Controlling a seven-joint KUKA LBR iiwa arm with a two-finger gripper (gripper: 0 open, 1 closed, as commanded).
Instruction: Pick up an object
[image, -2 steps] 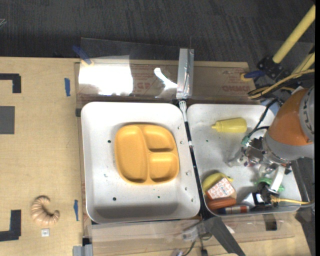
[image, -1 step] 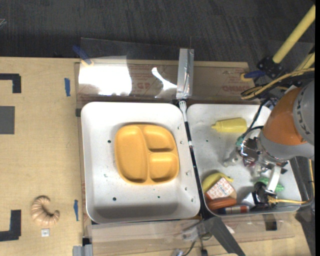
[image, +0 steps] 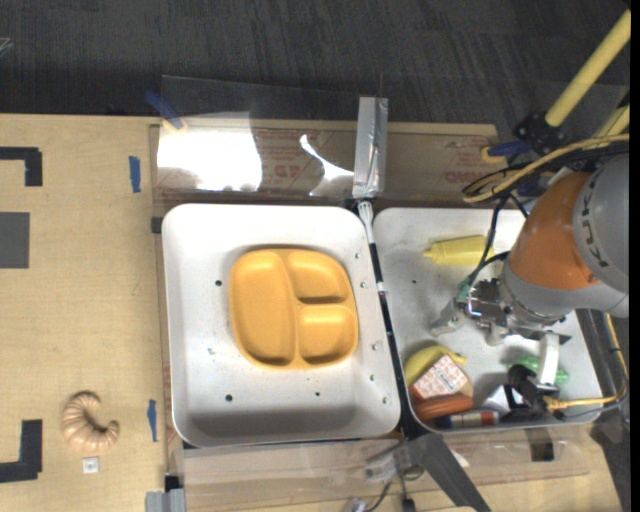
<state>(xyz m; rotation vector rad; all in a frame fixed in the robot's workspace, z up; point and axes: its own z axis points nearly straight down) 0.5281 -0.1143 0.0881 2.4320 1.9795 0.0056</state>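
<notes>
**Station layout.** The desk (image: 70, 300) carries two shallow white bins side by side. The left bin (image: 190, 400) holds a yellow divided tray (image: 294, 305) lying flat near its centre. The right bin (image: 400, 250) holds the loose pick stock, which places it on the side from which the arm (image: 560, 250) reaches in. A tan croissant-shaped item (image: 90, 422) lies on the desk, well apart from both bins and probably outside the working area.

**Pick candidates.** All of them lie in the right bin.
- A long yellow item (image: 455, 250) lies near the far wall with clear floor around it.
- A yellow item with a red-and-white label (image: 438, 375) lies at the near left corner.
- A brown-red item (image: 442, 407) touches the labelled item.
- A marker (image: 472, 419) lies along the near wall, just beside the brown-red item.
- A small green item (image: 555, 378) lies near the right wall.

**End effector.** The end effector (image: 470, 308) hangs low over the middle of the right bin, between the long yellow item and the corner cluster. The wrist covers it from above, so it cannot be told whether it is spread or pressed together. No object is seen in its grip.

**Assessment.** The pick is not yet made. The long yellow item offers the freer approach. The corner cluster is crowded against the walls, so a grasp there risks a collision or a partial hold.
</notes>
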